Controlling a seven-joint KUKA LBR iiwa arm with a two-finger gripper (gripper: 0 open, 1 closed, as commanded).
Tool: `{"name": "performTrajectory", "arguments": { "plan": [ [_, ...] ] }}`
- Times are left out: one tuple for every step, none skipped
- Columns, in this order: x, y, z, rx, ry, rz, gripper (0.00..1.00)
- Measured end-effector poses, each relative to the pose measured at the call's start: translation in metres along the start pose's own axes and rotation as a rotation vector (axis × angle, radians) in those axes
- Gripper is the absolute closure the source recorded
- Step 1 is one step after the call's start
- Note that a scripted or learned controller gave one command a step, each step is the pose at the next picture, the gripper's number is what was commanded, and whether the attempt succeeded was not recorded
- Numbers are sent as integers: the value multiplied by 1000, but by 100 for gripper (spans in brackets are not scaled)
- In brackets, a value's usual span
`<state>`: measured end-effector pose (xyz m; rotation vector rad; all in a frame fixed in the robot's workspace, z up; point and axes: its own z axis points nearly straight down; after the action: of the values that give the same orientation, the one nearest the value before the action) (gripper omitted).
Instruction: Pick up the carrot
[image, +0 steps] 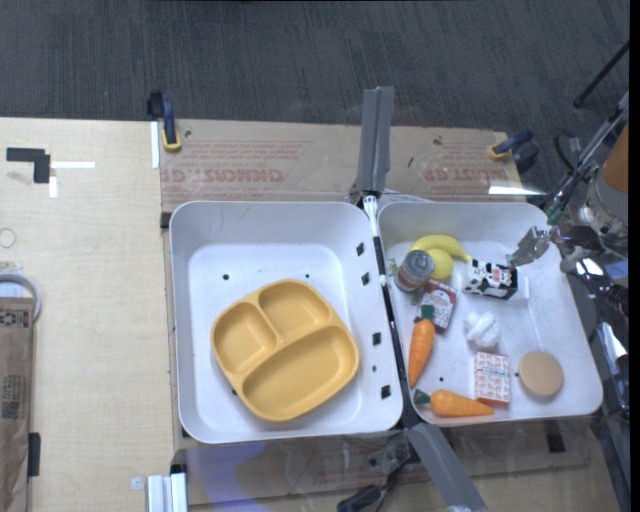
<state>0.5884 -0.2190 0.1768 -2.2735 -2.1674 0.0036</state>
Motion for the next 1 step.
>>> {"name": "performTrajectory", "arguments": {
  "plan": [
    [4, -67, 79, 5, 11, -5, 0]
  ]
}}
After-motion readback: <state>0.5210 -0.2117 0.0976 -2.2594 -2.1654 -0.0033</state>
